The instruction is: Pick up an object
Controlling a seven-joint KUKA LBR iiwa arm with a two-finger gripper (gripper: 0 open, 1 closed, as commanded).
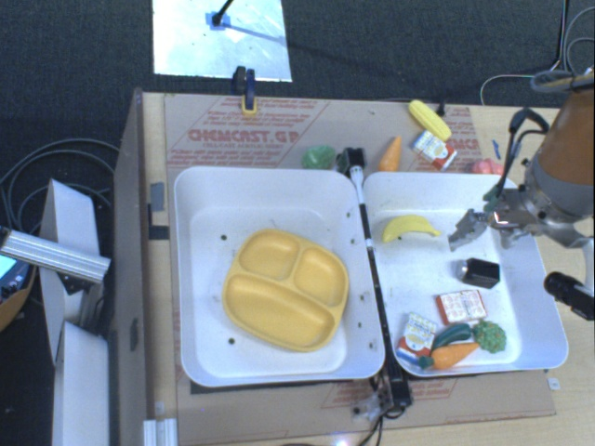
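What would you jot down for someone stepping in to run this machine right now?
Gripper: hovering over the right white bin, fingers spread open, nothing between them.
Things in that bin: yellow toy banana near the divider, small black block just below the gripper, red-and-white carton, and at the bottom edge an orange toy carrot, green toy broccoli and another small printed carton.
Left white bin: yellow divided plastic plate.
Done: nothing picked yet.
Left: descend, close on one object, probably the black block, and lift.
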